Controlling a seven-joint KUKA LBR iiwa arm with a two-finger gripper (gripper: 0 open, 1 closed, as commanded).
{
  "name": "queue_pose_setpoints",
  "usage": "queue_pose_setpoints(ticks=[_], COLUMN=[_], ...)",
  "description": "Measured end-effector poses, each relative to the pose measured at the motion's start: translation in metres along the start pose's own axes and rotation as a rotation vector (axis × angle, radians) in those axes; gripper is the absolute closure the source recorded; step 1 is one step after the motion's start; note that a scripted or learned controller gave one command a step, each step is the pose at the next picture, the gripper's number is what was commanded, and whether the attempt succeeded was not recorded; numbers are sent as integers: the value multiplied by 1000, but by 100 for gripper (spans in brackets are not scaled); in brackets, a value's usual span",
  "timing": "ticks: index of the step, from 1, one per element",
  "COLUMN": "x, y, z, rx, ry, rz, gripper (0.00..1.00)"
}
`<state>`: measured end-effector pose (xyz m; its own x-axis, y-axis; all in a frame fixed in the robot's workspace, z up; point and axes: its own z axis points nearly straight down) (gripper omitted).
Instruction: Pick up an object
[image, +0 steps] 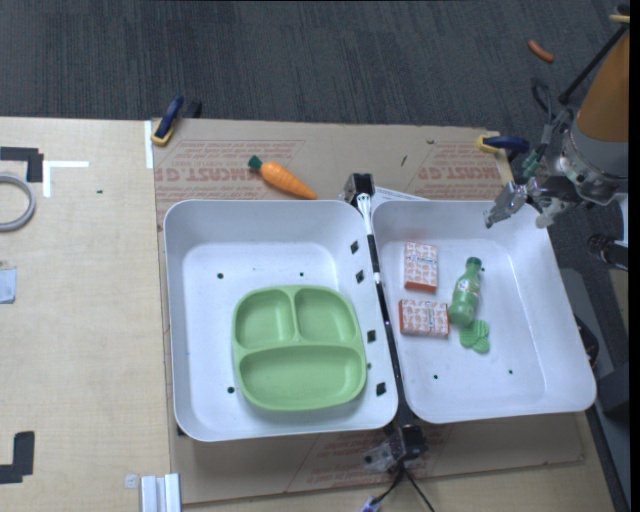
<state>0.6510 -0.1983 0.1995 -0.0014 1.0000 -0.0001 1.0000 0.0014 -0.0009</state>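
Bottle (464, 293), green, lies in right bin (530, 385), mid-bin, well apart from pincer (527, 205), at about 7 o'clock from it. Long axis runs roughly 12 to 6 with a slight tilt; cap end points to 12, base to 6, touching a green blob (476, 337). Two orange-white boxes just beside it at 9 o'clock: upper box (421, 267), lower box (424, 318). Pincer hovers over the bin's far right corner, fingers spread, nothing between them. Left bin (190, 300) holds a green divided plate (298, 347). Carrot (282, 178) lies on cardboard at 12 o'clock of left bin, outside it.
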Motion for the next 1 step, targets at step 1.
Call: queue_pose_setpoints(ticks=[1], x=[48], y=[-44], z=[72], rx=[-1], ry=[-1], rz=[-78], gripper=[0])
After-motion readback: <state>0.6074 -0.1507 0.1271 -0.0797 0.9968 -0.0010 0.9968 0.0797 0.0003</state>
